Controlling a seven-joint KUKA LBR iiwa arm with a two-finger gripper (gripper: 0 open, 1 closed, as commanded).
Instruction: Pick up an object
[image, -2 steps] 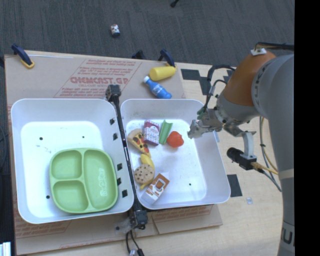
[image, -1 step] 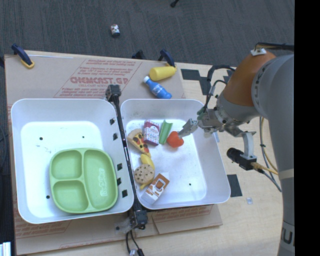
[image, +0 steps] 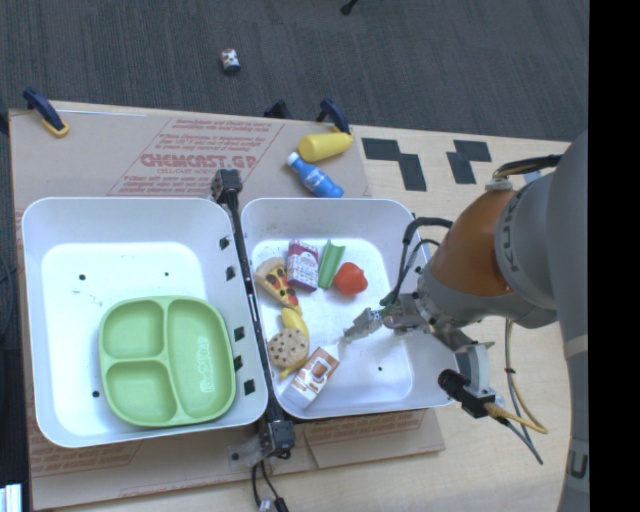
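Observation:
The right bin holds several small items: a red tomato-like piece, a green piece, a dark red packet, a toy pizza slice, a yellow banana-like piece, a cookie and a small carton. My gripper hangs over the bare floor in the middle of this bin, below the tomato and right of the banana. It looks open, with nothing between its fingers. The arm's orange band lies over the bin's right rim.
The left bin holds a green divided plate. Behind the bins, a yellow bottle and a blue bottle lie on the board. A black clip sits between the bins' far rims.

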